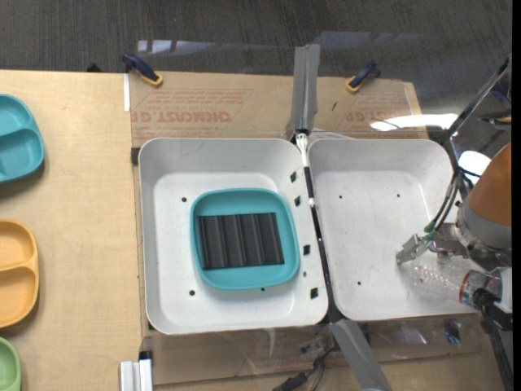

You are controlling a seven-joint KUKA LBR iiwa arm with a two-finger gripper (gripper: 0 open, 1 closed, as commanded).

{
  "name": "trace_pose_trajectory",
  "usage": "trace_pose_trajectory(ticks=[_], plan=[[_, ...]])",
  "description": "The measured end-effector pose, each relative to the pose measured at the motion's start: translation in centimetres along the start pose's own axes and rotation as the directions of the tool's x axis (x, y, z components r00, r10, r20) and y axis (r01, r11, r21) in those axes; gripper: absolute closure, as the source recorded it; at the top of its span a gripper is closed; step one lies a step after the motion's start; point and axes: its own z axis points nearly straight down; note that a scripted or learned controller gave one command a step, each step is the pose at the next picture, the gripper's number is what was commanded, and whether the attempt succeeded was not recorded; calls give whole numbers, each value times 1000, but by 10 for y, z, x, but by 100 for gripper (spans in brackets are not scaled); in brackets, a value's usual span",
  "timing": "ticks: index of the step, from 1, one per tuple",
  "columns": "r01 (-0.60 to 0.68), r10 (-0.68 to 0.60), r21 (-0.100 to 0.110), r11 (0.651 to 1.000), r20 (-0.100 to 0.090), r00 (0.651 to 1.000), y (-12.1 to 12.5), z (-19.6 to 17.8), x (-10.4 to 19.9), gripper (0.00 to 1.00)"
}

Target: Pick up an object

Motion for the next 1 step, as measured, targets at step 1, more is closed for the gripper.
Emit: trace_pose_trajectory(ticks=[1], plan=[[89, -89, 0, 996, 1, 996, -7, 0, 11, 0]])
